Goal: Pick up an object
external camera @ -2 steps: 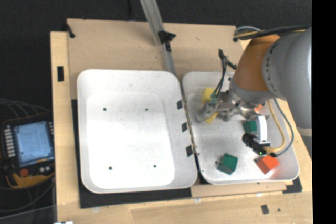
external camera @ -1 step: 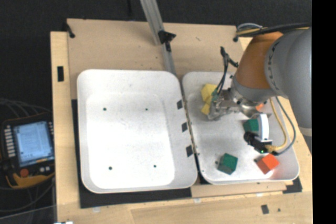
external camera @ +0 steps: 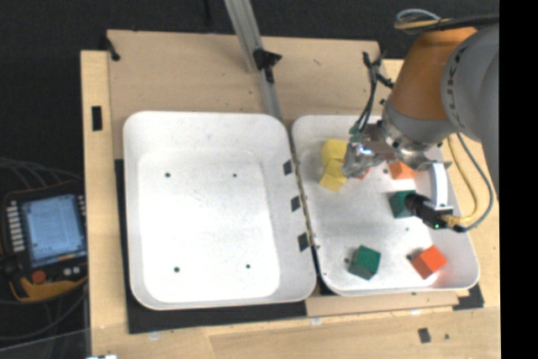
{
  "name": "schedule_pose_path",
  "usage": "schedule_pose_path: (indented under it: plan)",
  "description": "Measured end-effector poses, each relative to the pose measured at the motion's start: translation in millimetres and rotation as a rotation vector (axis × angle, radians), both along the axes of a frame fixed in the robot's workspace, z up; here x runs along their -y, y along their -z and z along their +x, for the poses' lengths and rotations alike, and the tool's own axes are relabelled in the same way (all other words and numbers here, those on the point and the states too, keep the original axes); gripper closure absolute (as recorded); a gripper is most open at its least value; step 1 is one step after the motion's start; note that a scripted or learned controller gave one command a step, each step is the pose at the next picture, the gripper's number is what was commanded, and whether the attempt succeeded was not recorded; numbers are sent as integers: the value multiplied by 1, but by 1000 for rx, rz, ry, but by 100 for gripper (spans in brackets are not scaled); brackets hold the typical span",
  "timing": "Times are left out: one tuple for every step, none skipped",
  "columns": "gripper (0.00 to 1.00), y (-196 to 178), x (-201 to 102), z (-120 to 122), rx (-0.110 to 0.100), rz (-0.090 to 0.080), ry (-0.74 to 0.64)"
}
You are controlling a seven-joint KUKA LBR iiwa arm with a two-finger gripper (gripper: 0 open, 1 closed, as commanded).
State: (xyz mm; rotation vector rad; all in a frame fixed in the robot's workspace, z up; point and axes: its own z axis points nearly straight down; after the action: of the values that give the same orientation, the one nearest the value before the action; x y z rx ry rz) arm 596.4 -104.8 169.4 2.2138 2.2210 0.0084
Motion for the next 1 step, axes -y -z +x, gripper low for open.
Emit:
schedule_pose_path:
  plan:
    - [100, -55, 1, 2, 0, -1, 0]
